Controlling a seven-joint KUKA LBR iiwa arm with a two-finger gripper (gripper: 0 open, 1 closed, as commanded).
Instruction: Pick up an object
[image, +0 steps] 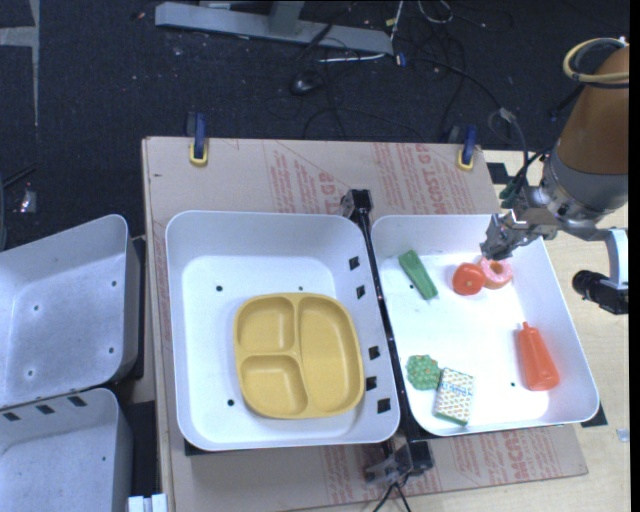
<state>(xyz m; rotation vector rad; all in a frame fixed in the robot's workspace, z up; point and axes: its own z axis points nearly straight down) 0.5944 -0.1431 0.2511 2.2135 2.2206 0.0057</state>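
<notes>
Pincer low over pink ring | grip: can't tell | round red ball alongside | yellow divided plate, left bin

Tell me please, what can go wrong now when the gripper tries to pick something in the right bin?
The gripper is low over a pink piece that touches the red-orange round object, so it may catch both or push one away. Both lie near the right bin's back wall, so a nudged piece could slide against it.
</notes>
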